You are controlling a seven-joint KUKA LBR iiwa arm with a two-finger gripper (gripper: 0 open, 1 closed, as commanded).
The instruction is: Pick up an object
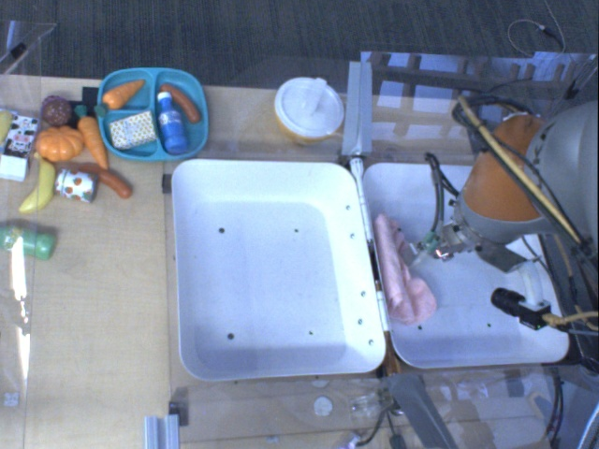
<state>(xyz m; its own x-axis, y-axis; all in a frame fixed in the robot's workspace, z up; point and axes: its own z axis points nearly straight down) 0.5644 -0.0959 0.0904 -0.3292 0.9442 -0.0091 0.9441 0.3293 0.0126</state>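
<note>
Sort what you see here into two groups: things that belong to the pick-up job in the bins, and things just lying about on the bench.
Part of the job:
- pink cloth lying in the right bin
- gripper next to the cloth
- left bin

Just lying about:
- blue divided plate with toy food
- white lidded cup
- banana
- small pumpkin
- green object

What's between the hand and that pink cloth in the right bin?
Nothing visible. The hand sits just right of the pink cloth, which lies along the right bin's left wall, with bare bin floor between them.
</note>
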